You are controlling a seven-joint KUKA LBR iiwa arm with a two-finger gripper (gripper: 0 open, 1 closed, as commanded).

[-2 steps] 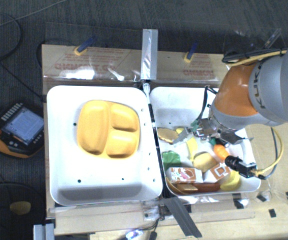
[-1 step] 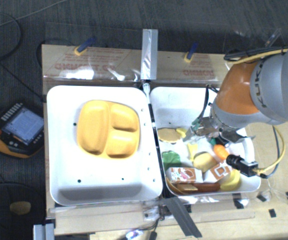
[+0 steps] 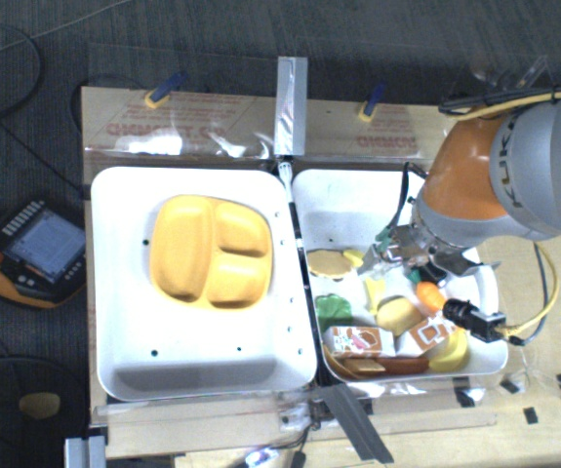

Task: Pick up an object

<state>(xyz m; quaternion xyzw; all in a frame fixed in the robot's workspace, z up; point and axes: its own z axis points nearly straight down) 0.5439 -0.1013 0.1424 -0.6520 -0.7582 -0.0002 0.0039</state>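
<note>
Hovering end effector (image 3: 409,261) over right bin (image 3: 343,195) clutter

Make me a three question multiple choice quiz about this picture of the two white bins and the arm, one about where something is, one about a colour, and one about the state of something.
1. Where does the large yellow divided tray lie?
A. In the left bin
B. In the right bin
C. On the floor

2. What colour is the small leafy item near the divider in the right bin?
A. Blue
B. Green
C. Purple

3. Where is the arm's claw at this moment?
A. Over the left bin
B. Parked off the bench
C. Down among the items in the right bin

Answers:
1. A, the tray rests in the left bin.
2. B, it is plainly green.
3. C, the wrist reaches in from the right and sits above the cluttered right bin.
</note>
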